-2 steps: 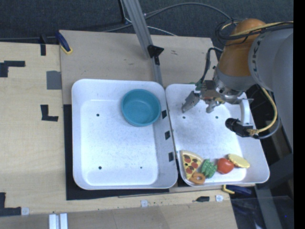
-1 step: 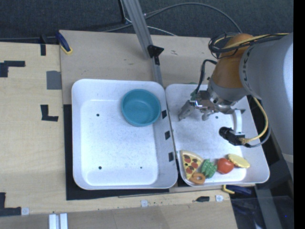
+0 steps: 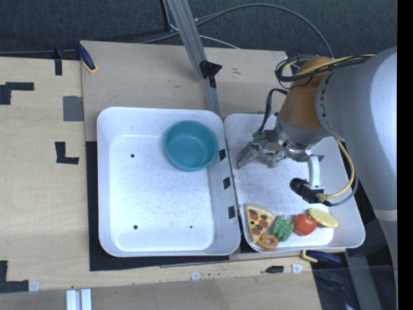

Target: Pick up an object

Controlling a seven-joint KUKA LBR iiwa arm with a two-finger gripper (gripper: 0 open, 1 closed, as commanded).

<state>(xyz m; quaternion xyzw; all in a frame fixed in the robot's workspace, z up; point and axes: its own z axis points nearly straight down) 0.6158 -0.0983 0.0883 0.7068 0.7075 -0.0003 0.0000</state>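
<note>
My gripper (image 3: 257, 156) hangs over the upper left part of the right bin (image 3: 271, 187), its fingers spread open with nothing between them. Along that bin's front edge lie a pizza slice (image 3: 258, 222), a green vegetable piece (image 3: 281, 227), a red tomato (image 3: 304, 224) and a yellow piece (image 3: 323, 217). All of them sit well below and to the right of the gripper. A blue bowl (image 3: 190, 145) stands upright in the far right corner of the left bin (image 3: 135, 199).
The grey arm with its orange band (image 3: 303, 105) covers the right bin's upper right side. A black cable end (image 3: 302, 188) and yellow wire hang near the bin's right edge. A grey metal pole (image 3: 190, 37) slants down between the bins.
</note>
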